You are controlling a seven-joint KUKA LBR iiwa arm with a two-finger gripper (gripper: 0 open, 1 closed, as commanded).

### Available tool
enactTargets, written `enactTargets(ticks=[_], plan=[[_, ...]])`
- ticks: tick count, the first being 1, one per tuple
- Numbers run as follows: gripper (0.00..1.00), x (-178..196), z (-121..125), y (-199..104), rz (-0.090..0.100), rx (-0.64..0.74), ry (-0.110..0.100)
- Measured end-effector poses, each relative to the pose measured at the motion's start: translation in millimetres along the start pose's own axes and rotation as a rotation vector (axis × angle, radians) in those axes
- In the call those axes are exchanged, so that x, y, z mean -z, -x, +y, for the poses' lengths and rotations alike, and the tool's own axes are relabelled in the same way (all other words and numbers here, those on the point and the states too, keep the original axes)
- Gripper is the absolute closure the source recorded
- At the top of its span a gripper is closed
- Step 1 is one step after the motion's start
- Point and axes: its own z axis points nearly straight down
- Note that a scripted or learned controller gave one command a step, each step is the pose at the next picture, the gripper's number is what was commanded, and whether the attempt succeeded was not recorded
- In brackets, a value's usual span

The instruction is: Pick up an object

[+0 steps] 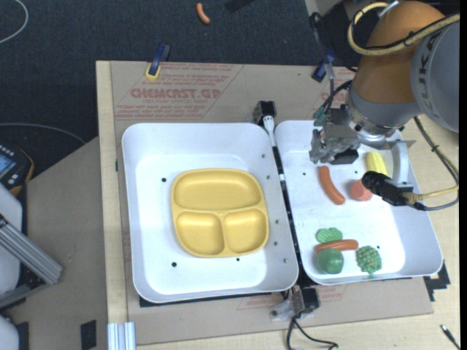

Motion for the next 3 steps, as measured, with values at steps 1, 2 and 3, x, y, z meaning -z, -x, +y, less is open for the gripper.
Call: enactTargets(ticks=[1, 2, 3], plan=[[1.0, -2, -1, 18, -0.002, -0.006, 0.001], [1.0, 16, -7, 14, -0.003, -0.004, 0.007], [1.0, 1, -9, 2, -0.002, -0.004, 0.001]])
